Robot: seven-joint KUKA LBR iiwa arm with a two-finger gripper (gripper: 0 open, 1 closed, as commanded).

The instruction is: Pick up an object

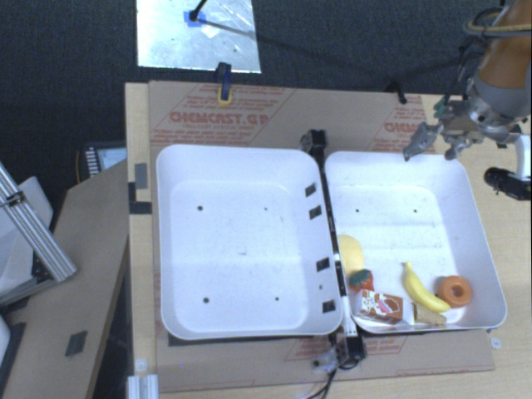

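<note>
Fingers (438,142) of the gripper hang spread and empty over the right bin's (474,214) far rim; banana (420,288) untouched near the front; picking not yet begun.

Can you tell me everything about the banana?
The banana is yellow, small and curved, and looks like a smooth plastic toy. It lies flat in the right bin, near the front wall, its stem end pointing up the picture and its far tip towards the front corner. An orange ring sits right beside it, close enough that they may touch, and a small printed packet lies on its other side. Something pale lies just under its lower end.
</note>
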